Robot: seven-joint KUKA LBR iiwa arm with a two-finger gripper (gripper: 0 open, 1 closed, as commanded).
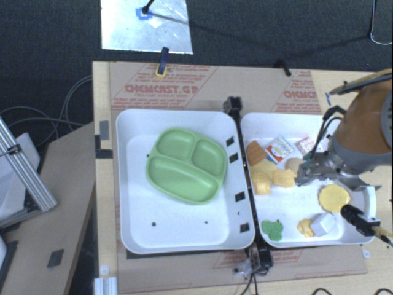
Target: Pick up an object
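Gripper (305, 172) low in the crowded right bin (344, 241)
It sits just beside the yellow food pieces (270, 178), near the cards (282, 146); whether it is released or clenched I cannot tell. Likely trouble: tightly packed targets, so a close may pinch two or push one aside. The disc (333, 196) and green piece (272, 228) lie apart; the green tray (185, 165) is in the left bin (132, 165)

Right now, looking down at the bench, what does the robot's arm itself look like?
The arm is thick and rounded, with a wide orange band above a grey wrist section. Thin dark cables loop along its side toward the end effector, a small dark metal part. A white bracket with a black piece sits below the wrist.
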